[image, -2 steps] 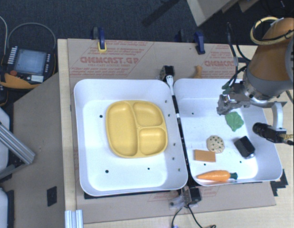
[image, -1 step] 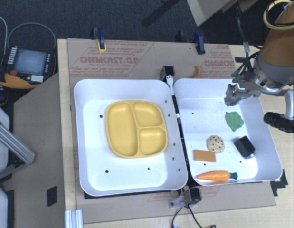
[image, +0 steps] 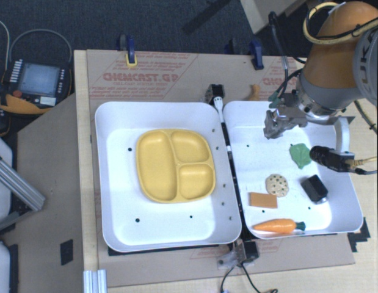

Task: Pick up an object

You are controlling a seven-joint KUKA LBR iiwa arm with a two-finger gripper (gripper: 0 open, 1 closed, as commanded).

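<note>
My gripper [image: 274, 127] hangs over the upper part of the right bin [image: 247, 122], with nothing visible between its fingers. Below and to its right lies a green piece [image: 300, 154]. Further down the bin hold a round speckled cookie [image: 276, 184], a flat orange-brown slab [image: 262, 200], a small black block [image: 314, 188] and a toy carrot [image: 278, 226] along the front wall. All of these rest on the bin floor, apart from the gripper.
The left bin [image: 109, 163] holds a yellow divided plate [image: 174, 164]. A black clip [image: 215, 93] sits at the top of the ridge between the bins. Blue clamps [image: 130, 49] hold the cardboard at the back. The arm's grey and orange body [image: 335, 47] looms over the right bin's back corner.
</note>
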